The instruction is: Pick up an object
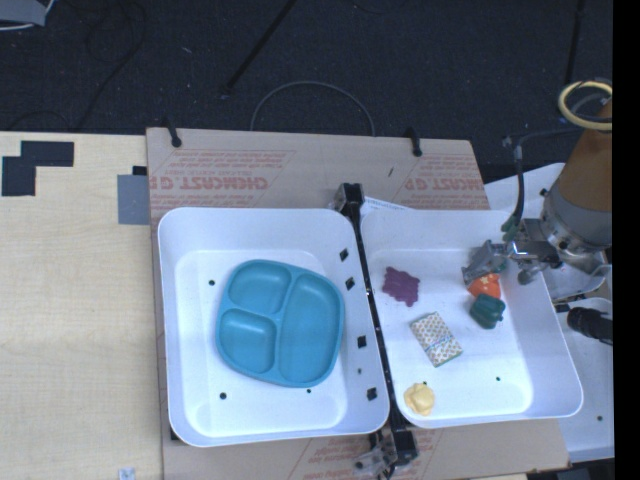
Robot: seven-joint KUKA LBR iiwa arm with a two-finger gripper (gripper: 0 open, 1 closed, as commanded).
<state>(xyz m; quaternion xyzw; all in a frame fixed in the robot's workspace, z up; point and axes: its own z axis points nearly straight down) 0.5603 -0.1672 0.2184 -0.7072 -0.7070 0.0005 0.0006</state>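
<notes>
My end effector (487, 265) sits right above an orange toy (486, 285), teal one (488, 311) just below; can't tell its opening or any hold.

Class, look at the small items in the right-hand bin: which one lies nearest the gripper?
The orange item, right at the gripper; the teal one lies just beyond it.

- The pale wooden bench (70, 308) carried a cardboard sheet (300, 173).
- Two white bins sat on it: left bin (185, 268), right bin (545, 368).
</notes>
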